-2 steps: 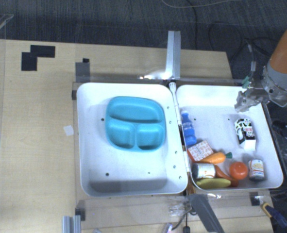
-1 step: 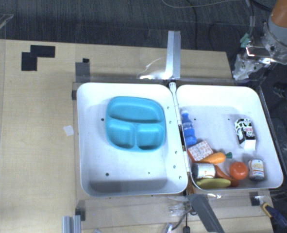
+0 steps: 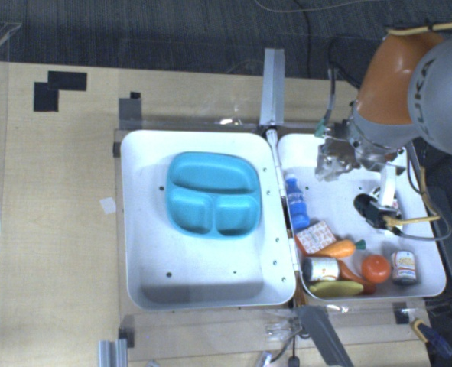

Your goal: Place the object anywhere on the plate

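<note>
I see my arm (image 3: 421,90) reaching in from the right, its orange band up top and the grey wrist bent down and leftward. My gripper (image 3: 334,161) hangs at the end of it, pointing down and a little left, over the back of the right-hand side. It sits at a slant to the camera, and nothing shows between its tips.

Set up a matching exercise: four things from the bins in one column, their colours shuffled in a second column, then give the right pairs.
Things:
1. plate
2. tomato
3. banana
4. bottle

Colours:
A. yellow
B. dark blue with a white cap
C. light blue
D. red

Pairs: 1-C, 2-D, 3-A, 4-B
</note>
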Controlling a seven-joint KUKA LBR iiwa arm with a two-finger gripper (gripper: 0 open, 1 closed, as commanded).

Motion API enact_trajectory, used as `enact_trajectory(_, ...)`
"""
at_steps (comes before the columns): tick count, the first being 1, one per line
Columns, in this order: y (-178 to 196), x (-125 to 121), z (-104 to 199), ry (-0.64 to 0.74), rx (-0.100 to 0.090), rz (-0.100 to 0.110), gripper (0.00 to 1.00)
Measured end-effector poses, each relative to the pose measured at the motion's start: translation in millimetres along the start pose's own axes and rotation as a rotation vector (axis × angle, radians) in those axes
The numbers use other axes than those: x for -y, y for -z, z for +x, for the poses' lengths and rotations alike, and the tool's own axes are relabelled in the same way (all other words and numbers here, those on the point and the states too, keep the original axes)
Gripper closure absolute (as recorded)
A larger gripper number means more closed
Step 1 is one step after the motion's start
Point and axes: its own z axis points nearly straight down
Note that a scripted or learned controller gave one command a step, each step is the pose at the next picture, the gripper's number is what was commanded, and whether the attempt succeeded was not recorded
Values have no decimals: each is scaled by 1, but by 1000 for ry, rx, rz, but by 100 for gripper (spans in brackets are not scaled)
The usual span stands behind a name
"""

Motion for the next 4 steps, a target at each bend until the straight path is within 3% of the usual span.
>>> enact_trajectory(1,32,-20,-36,-133,0,-2,100)
enact_trajectory(2,126,-75,-14,-130,0,-5,100)
enact_trajectory(3,112,17,55,-40,-1,-2,100)
enact_trajectory(4,76,8,115,-48,0,1,100)
